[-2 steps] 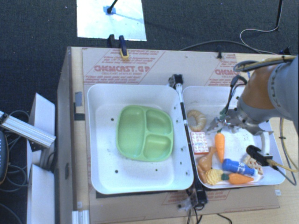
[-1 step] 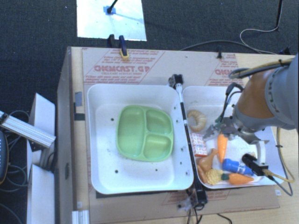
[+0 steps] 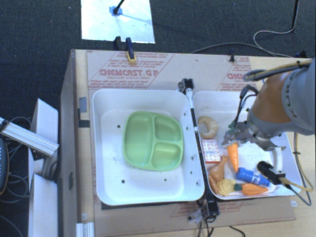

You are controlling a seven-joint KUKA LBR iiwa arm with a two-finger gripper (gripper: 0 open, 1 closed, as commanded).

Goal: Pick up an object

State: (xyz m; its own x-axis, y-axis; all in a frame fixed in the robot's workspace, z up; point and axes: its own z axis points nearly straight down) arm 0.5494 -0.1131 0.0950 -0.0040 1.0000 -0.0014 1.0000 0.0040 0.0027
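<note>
In the right bin [image 3: 212, 102], an orange carrot [image 3: 232, 156] lies just below the fingers [image 3: 232, 138]; their spread is unclear.

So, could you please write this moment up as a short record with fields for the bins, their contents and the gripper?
left bin: holds a green divided plate, lying flat
right bin: holds a cluster of small items
right bin items: beige ring, red-and-white card, carrot, blue cylinder, a second carrot, yellow item
arm: reaches in from the right, over the right bin
gripper: low over the right bin, just above the carrot; finger state unclear
</note>
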